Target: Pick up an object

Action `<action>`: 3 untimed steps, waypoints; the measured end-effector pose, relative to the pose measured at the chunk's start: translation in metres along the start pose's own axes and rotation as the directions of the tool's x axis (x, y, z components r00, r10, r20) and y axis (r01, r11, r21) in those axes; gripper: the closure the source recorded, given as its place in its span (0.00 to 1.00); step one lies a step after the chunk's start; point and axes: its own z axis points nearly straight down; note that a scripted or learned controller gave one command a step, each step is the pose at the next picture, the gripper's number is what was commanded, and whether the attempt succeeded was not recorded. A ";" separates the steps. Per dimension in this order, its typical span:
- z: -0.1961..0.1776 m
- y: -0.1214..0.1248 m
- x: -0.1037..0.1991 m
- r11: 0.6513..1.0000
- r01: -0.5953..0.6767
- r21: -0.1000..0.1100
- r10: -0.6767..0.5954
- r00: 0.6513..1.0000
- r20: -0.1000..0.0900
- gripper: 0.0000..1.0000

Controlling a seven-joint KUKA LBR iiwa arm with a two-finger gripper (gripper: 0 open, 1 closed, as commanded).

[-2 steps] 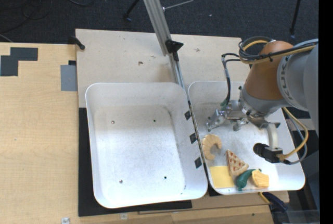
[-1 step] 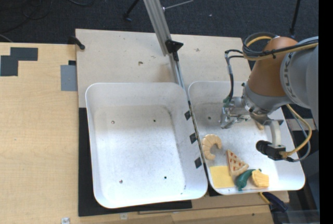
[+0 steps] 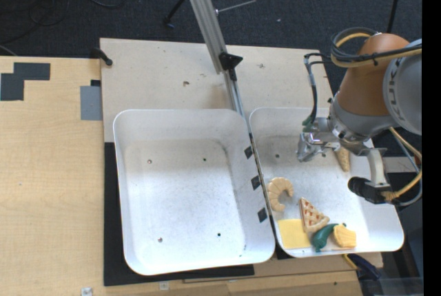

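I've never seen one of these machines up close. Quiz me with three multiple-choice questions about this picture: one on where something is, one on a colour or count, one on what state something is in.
1. Which bin do the toy foods lie in?
A. the left bin
B. the right bin
C. both bins

2. What colour is the flat square piece?
A. yellow
B. blue
C. red

3. How does the gripper stand to the croissant?
A. clamped on it
B. lifting it over the left bin
C. apart from it, farther back in the bin

Answers:
1 B, all the pieces cluster at its near end.
2 A, it is plainly yellow beside the waffle wedge.
3 C, bare bin floor shows between them.
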 end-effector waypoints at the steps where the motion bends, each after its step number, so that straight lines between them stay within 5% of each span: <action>1: -0.054 -0.008 0.005 1.000 0.002 -0.001 -0.002 1.000 0.000 1.00; 2: -0.117 -0.009 0.003 1.000 0.002 -0.003 -0.002 1.000 0.001 1.00; 3: -0.098 0.007 0.047 1.000 0.005 0.005 -0.005 1.000 -0.001 1.00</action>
